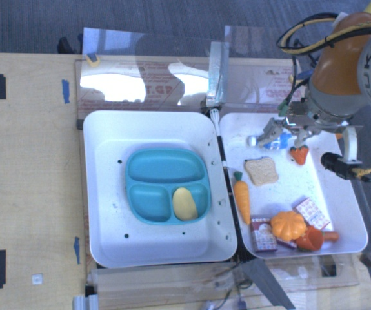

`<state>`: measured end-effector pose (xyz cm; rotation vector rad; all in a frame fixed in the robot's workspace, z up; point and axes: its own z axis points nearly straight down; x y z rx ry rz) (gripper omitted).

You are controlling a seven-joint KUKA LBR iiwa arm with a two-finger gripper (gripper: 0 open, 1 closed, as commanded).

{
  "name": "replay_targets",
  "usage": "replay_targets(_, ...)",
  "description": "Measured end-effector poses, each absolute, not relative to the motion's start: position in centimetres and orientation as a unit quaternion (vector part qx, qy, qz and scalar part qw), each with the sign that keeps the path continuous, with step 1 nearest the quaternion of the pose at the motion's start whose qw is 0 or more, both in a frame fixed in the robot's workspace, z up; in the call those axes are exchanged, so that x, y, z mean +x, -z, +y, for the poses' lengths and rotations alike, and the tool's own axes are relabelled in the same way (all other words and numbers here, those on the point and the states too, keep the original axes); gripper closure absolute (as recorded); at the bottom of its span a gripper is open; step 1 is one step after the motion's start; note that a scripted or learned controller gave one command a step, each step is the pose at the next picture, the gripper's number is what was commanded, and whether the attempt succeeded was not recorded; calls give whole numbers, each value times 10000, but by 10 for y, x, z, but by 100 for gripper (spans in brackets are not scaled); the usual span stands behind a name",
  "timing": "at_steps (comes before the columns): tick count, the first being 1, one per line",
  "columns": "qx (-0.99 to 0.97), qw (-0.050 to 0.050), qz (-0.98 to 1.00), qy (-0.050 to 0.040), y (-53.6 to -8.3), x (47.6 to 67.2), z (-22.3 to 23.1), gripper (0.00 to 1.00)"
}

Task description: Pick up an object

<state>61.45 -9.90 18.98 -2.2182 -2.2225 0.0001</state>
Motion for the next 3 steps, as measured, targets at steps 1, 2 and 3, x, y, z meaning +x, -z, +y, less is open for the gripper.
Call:
replay_targets(1, -6241, -32, -7814, 21, -264, 610, -61, 0)
replay_targets(2, -5474, 29, -8368, -16, -136, 616, -101, 0)
replay_targets(3, -5405, -32, -8414, 16, -88, 607, -107, 0)
